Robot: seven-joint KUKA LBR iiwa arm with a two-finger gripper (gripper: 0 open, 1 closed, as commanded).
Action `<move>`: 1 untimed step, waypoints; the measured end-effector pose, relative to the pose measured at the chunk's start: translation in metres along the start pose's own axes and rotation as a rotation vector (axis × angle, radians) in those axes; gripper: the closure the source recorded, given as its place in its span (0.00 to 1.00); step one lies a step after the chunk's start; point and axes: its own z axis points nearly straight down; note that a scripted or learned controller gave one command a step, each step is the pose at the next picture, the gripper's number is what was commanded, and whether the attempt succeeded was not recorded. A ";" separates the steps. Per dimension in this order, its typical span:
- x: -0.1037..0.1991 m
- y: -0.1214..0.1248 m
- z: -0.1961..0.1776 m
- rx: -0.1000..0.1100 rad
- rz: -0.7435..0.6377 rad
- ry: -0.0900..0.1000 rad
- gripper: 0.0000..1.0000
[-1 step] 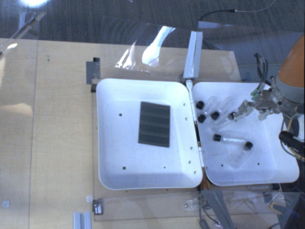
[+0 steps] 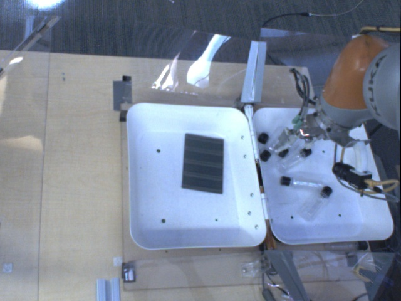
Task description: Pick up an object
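Bins are sitting side by side on the desk [image 2: 62,168]. The left bin [image 2: 144,224] is carrying a dark ribbed pad [image 2: 203,163] near its middle. The right bin [image 2: 376,227] is holding several clear vials with black caps [image 2: 305,184], lying scattered from its far-left corner to its centre. The arm [image 2: 357,80] is reaching over the far edge of this bin, its hand [image 2: 299,132] hovering among the upper vials; its opening cannot be told.
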 end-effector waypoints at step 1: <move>-0.002 0.014 0.064 -0.005 -0.033 -0.006 0.00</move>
